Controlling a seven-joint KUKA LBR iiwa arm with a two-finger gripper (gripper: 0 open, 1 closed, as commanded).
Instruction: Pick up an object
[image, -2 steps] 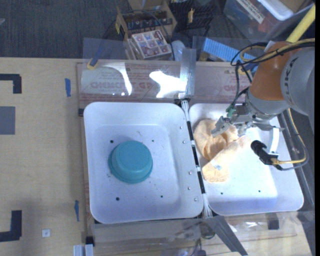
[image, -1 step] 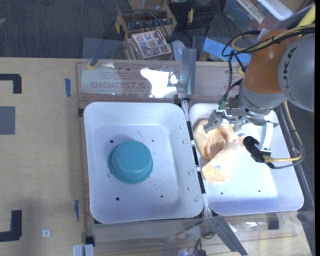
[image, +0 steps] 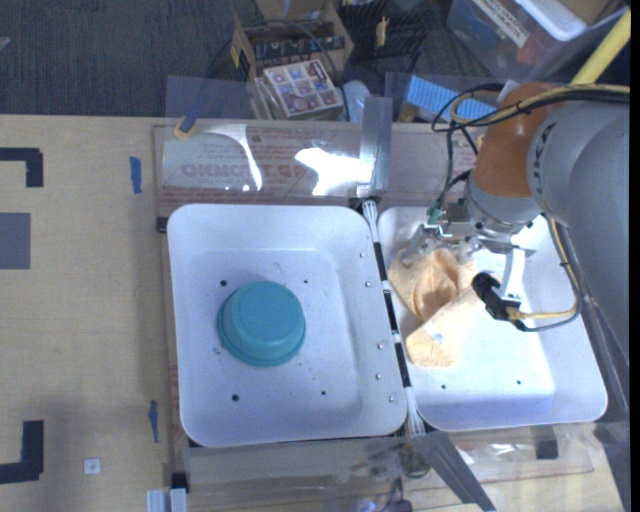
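The wooden tabletop carries two shallow white bins side by side. Nearest, the left bin holds a teal bowl turned upside down, well clear of the walls. In the right bin a crumpled yellow-orange cloth lies against the dividing wall, and the hand sits right over its far edge (whether it is open or closed on the fabric I cannot tell). To do the pick well, I judge the hand should bite into a raised fold, not the flat part, and lift straight up, away from the wall. Beyond the bins a glossy sheet shows reddish lettering, too washed out by glare to read.
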